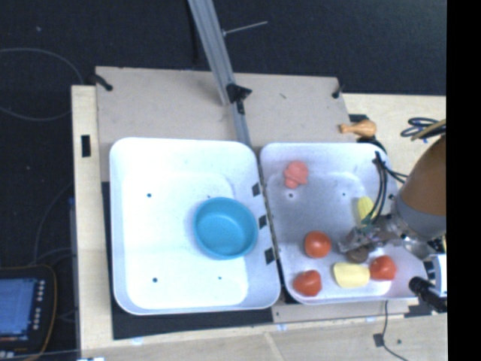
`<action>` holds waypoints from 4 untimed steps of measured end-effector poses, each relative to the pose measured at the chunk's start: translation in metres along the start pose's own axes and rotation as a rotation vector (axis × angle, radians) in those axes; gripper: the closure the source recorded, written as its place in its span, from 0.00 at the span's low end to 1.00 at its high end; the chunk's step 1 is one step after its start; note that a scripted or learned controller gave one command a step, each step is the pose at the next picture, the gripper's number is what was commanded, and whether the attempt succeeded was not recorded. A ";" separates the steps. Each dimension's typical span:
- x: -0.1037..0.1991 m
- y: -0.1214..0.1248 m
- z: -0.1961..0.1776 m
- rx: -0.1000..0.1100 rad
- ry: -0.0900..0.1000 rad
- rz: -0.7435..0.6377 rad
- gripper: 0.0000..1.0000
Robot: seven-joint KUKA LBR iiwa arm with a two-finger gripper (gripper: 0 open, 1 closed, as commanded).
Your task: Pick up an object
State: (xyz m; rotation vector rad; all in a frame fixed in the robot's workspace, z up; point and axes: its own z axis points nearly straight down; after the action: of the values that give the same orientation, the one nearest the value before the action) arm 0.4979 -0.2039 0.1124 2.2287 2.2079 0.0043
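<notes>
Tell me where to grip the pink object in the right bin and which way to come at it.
Take the pink object across its narrower middle, coming straight down from above. It lies alone near the far left corner of the right bin, with open floor around it and the red pieces well away, so the fingers should have room. The left wall is the nearest obstacle, so set the fingers along it, not toward it.

arm (421, 201): grey; orange band; black cables; dark metal gripper (363, 241)
</notes>
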 end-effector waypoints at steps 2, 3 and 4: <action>0.001 0.016 -0.108 -0.003 0.000 -0.016 1.00; 0.051 0.037 -0.100 0.001 0.001 -0.019 1.00; 0.098 0.065 -0.107 0.003 0.004 -0.020 1.00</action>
State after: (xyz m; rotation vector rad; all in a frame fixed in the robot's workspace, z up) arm 0.5635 -0.1066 0.2193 2.2101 2.2334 0.0056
